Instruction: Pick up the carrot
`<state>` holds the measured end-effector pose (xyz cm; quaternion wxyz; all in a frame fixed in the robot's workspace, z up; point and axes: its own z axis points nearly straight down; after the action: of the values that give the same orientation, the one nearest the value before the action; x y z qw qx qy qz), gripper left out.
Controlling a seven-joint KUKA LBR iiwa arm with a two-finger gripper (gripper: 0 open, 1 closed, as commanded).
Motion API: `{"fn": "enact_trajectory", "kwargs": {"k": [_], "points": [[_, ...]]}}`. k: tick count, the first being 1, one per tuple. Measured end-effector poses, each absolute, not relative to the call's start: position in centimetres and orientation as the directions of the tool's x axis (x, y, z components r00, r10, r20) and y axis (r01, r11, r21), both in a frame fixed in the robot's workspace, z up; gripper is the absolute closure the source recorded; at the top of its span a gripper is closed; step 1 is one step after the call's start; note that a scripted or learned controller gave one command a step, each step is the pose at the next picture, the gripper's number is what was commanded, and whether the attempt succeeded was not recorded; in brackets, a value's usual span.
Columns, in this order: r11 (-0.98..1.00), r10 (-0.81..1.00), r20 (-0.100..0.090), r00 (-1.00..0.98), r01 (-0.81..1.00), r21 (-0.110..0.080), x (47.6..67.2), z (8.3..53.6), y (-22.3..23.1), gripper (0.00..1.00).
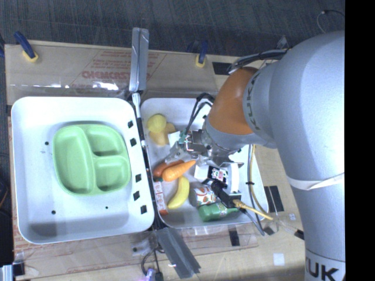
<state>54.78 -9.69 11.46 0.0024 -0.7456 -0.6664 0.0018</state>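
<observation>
Arm: "KUKA" lettering partly readable on the grey casing by the orange band, again cut off at bottom right. It hides much of the right bin. Left bin holds a green divided tray. Carrot lies in right bin's left half, above the banana, just beside gripper; can't tell gripper state, too cluttered. Green packet label unreadable.

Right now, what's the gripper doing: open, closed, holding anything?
Gripper: over the right bin, right beside the carrot; open or closed cannot be told, and no grasp on the carrot is visible.
</observation>
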Motion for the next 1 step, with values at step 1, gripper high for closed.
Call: {"fn": "enact_trajectory", "kwargs": {"k": [1], "points": [[-0.109,0.994,-0.001,0.109,0.994,-0.008,54.78,12.41,-9.74,1.00]]}}
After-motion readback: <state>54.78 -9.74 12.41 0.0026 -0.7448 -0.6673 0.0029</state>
